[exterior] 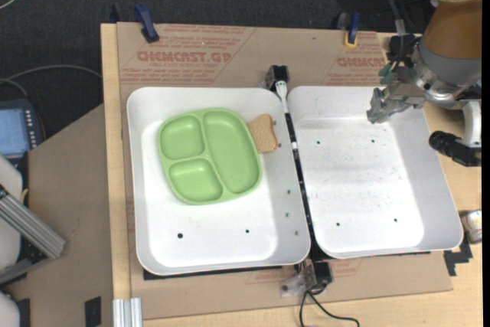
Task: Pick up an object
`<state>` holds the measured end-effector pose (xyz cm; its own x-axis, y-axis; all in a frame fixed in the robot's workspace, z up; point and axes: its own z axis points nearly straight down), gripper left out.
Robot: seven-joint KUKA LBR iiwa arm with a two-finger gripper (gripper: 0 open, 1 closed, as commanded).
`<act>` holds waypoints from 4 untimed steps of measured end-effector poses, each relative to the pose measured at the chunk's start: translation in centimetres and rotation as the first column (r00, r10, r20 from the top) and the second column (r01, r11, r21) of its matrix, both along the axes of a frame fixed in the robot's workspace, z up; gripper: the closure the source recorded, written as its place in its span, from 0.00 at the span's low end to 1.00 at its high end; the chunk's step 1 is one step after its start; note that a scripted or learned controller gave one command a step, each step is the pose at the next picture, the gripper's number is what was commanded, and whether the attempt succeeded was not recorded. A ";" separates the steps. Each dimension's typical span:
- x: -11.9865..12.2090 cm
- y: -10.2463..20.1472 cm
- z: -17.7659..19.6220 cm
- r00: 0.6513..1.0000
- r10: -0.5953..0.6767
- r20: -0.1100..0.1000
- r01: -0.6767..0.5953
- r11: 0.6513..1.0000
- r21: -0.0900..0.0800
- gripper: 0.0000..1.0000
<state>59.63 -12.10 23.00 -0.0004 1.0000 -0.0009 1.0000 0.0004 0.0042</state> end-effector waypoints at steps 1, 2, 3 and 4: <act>-0.9 4.4 24.2 1.000 0.004 0.018 -0.004 1.000 -0.002 1.00; -3.9 6.7 14.1 1.000 0.001 -0.015 -0.001 1.000 0.003 1.00; -8.9 13.9 7.8 1.000 0.007 -0.016 -0.007 1.000 0.004 1.00; -11.7 16.1 17.5 1.000 0.004 0.008 -0.004 1.000 0.004 1.00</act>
<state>47.94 4.01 40.53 -0.0048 1.0000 0.0026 0.9999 0.0048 0.0120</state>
